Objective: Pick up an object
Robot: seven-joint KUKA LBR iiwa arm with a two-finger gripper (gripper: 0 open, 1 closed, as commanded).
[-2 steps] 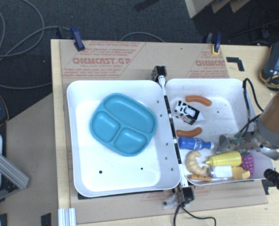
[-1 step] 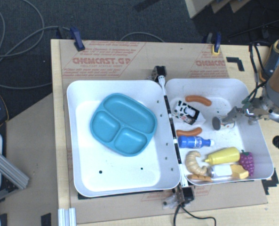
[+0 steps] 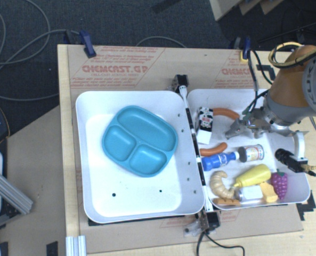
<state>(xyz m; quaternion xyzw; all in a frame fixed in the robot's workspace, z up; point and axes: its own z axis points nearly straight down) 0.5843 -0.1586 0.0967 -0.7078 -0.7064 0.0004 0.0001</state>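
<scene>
Objects lie heaped in the right bin point(image 3: 301, 199), mostly toward its 6 o'clock end. The pincer point(image 3: 239, 126) hangs above that bin's middle, its grey fingers point(image 3: 233, 128) spread moderately with nothing between them. At the pincer's 9 o'clock stands a small black-and-white carton point(image 3: 204, 119); at 12 lies an orange sausage point(image 3: 225, 112); at 7 a second sausage point(image 3: 213, 149). Toward 6 lie a blue bottle point(image 3: 220, 159), a croissant point(image 3: 220, 183), a yellow bottle point(image 3: 251, 176) and purple grapes point(image 3: 279, 183). The left bin point(image 3: 94, 111) carries a blue divided plate point(image 3: 139, 140) with open white floor around it. The table point(image 3: 120, 63) reads "CHEMCAST GP".
</scene>
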